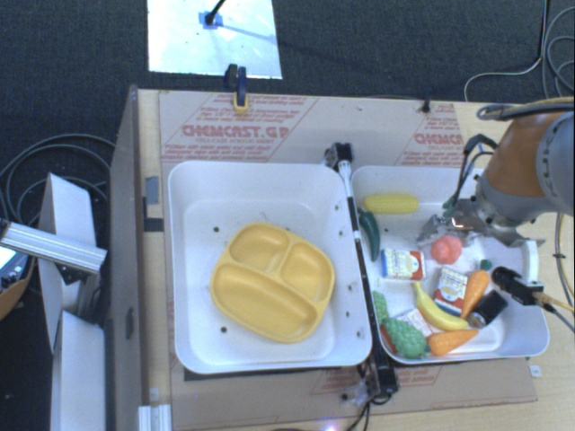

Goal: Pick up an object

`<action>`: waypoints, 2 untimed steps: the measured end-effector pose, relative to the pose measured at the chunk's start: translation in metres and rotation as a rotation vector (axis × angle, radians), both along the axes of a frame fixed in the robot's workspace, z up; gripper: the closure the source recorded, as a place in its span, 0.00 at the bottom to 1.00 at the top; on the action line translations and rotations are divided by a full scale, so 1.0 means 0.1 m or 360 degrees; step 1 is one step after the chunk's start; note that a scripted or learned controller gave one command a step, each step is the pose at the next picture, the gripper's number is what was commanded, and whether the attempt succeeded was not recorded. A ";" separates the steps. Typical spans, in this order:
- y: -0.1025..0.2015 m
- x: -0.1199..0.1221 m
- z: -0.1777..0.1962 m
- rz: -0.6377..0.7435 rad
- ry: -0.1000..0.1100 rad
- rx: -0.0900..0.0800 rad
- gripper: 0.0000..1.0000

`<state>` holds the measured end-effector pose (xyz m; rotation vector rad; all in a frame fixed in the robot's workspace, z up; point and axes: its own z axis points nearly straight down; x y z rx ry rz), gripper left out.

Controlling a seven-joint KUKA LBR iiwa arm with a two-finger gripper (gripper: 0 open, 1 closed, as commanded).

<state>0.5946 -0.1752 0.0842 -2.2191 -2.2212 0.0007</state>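
The bench [296,119] was viewed from a single camera fixed above it, tilted downward at a slant so that the far edge lay toward the top of the frame. Both white bins were taken in whole: the left bin [193,268] near the centre and the right bin [526,330] toward the right side. The view was set far enough back that dark floor [377,25] beyond the bench and cables [36,164] at the left were included. The arm [530,164] was seen entering from the right.

Red round toy fruit [446,250] in right bin [530,335]
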 end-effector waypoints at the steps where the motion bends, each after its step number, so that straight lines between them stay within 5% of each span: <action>1: -0.01 0.03 0.11 0.0002 -0.0011 -0.0003 1.00; 2: -0.35 -0.60 0.86 -0.0008 -0.0008 -0.0007 1.00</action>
